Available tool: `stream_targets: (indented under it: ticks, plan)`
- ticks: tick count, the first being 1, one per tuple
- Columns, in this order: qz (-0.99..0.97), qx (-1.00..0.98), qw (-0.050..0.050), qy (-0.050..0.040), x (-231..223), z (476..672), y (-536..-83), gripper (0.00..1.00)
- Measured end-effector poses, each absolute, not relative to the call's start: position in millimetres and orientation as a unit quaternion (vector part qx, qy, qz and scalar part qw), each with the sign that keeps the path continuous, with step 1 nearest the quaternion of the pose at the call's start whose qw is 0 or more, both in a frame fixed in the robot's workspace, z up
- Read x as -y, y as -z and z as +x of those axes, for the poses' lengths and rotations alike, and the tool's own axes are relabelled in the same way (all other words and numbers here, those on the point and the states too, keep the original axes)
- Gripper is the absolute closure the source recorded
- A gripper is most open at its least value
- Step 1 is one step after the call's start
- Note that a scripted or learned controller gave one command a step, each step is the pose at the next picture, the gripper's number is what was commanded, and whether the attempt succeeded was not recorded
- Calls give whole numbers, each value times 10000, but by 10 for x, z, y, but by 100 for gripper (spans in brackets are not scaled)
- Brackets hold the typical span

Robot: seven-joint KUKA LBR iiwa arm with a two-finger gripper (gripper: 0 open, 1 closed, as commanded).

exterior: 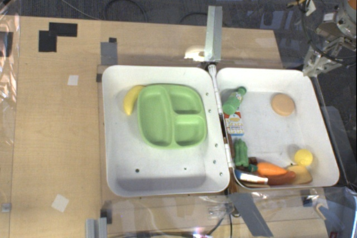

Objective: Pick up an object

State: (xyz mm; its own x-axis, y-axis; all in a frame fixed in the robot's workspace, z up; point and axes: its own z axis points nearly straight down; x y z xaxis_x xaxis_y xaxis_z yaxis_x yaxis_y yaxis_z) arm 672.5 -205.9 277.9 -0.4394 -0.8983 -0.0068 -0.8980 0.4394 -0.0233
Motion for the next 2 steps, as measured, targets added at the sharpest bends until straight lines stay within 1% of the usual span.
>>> stream_targets:
  ticks: [1, 2]
  plan:
    - [-5861, -8103, 19, 4, 2058, 5658, -2031, 100]
    - [-5577, -8300, 81, 35, 1314, 6392, -2723, 100]
